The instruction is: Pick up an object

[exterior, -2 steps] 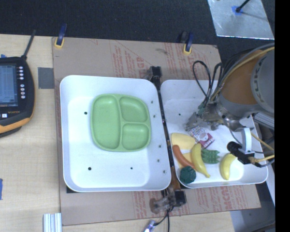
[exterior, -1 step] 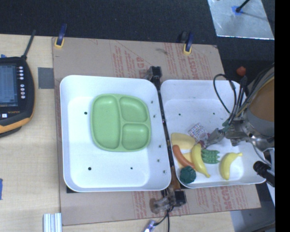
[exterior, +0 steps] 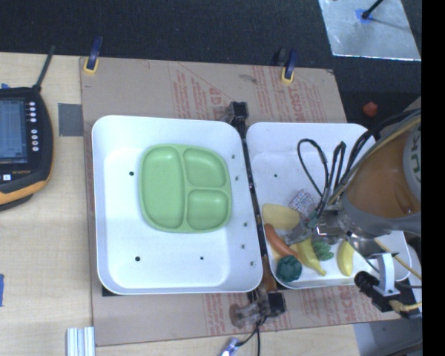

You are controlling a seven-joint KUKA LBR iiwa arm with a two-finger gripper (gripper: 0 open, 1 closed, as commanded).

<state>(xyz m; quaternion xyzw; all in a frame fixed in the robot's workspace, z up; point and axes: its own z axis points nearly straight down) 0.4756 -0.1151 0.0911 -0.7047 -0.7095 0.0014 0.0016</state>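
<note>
Looking down at the right bin (exterior: 282,136), I see the claw (exterior: 315,228) low over a heap of toy food at its near end: a pale lemon (exterior: 280,215), a carrot (exterior: 276,242), a banana (exterior: 310,256), a teal piece (exterior: 288,269). From here I cannot tell how the claw is set. These look light, hard and slick; I'd take the banana across its narrow middle. A green divided plate (exterior: 185,189) lies in the left bin (exterior: 115,199).
</note>
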